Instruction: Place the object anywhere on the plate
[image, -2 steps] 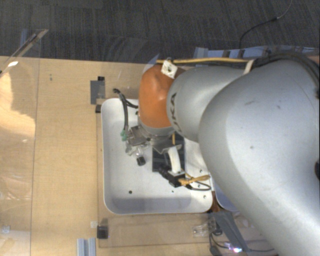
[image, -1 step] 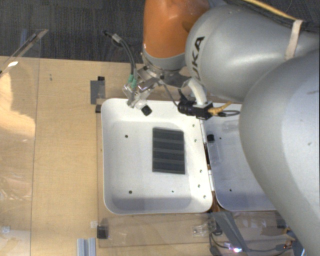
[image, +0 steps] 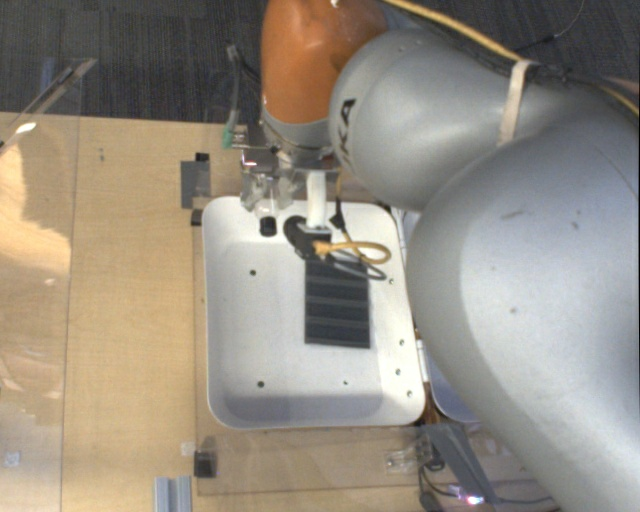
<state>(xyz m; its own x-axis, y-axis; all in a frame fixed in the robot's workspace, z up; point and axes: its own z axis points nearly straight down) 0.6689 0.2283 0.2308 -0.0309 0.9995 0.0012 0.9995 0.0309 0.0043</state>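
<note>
Near gripper (image: 272, 200) — black ribbed block (image: 337, 306)

On the counter (image: 120, 300) sits a bin (image: 240, 330); in it a grate (image: 338, 305) lies toward three o'clock, the gripper (image: 288, 205) at twelve.

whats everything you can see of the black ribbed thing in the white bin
The black ribbed thing is a flat, dark, matte rectangle with crosswise ridges, perhaps plastic or rubber. It lies flat on the floor of the white bin, right of centre, its long side running up the view. Its top end sits just below the gripper; contact there cannot be told.
</note>
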